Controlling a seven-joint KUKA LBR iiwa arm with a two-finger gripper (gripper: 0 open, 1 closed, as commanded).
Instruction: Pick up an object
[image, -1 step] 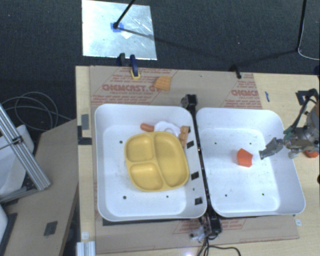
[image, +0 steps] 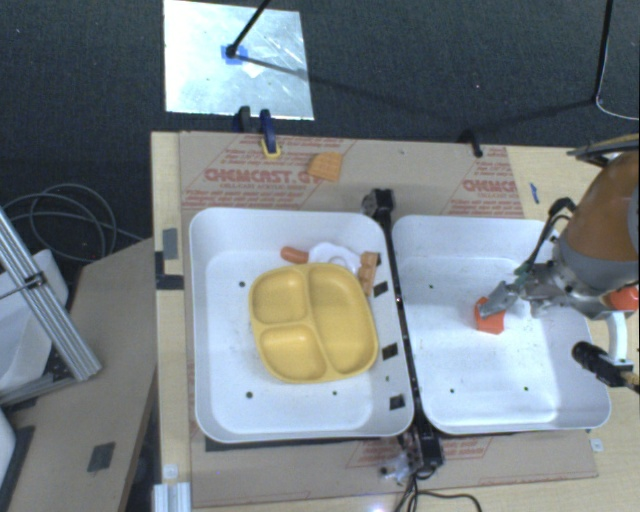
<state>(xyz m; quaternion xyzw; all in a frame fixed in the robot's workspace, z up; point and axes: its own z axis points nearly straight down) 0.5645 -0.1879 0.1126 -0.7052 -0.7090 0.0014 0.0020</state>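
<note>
A small orange-red block (image: 489, 320) lies on the floor of the right bin (image: 470, 400), near its middle. My gripper (image: 503, 301) reaches in from the right and sits right over the block's upper right edge, touching or nearly touching it. Whether the block is in its grasp cannot be told from this angle. The grey arm with its orange band (image: 605, 225) fills the bin's right side.
The left bin (image: 215, 330) holds a yellow divided plate (image: 312, 322), with a small orange sausage shape (image: 294, 255), a white piece (image: 332, 254) and a brown piece (image: 369, 268) behind it. A tan block (image: 325, 166) lies on the cardboard beyond the bins.
</note>
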